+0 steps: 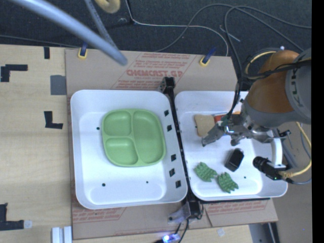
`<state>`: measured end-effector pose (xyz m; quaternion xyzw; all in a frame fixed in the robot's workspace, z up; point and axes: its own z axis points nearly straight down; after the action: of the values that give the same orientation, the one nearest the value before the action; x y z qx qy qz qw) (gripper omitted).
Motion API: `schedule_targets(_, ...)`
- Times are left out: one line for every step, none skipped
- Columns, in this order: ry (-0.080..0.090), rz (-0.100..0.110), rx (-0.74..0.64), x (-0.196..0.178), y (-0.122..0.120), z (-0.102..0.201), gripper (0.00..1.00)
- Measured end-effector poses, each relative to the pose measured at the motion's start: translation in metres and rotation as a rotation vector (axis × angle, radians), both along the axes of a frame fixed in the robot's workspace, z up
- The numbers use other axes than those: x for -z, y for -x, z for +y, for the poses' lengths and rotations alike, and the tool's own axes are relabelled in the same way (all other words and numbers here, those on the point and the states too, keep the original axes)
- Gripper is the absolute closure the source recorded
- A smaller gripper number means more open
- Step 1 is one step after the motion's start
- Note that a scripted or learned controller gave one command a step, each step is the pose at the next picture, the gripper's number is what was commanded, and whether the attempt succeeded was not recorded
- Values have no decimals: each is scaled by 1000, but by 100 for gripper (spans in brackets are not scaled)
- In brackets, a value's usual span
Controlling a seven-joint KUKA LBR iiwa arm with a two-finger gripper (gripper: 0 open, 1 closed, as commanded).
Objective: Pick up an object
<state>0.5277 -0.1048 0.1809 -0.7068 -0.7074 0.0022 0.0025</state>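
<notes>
The gripper (221, 136) hangs low over the right bin (263, 186), reaching in from the right, with the orange-banded arm (276, 92) above it. Two fingers (209, 138) point left and downward; they appear spread apart with nothing visible between them, though the far finger is partly lost against the wrist hardware. A tan, flat block (203, 123) lies just beside the fingertips, toward the bin's upper left, touching or nearly touching them; which cannot be told. A small red-orange piece (220, 118) shows at the block's right edge, partly hidden under the gripper. A black box (234, 159) lies near the gripper's underside, toward the bin's front. Two green leafy pieces (205, 171) (227, 183) lie along the front of the bin, close together and apart from the gripper. The left bin (81, 135) holds a green divided plate (134, 136), well apart from the gripper. A black divider (174, 135) runs between the two bins.
</notes>
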Motion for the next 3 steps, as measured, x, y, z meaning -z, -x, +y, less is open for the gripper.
schedule_targets(0, 2, 1, 63, 6, -5, 0)
schedule_targets(2, -5, 0, 98, 6, -5, 0)
schedule_targets(2, -8, 0, 85, 5, -4, 100)
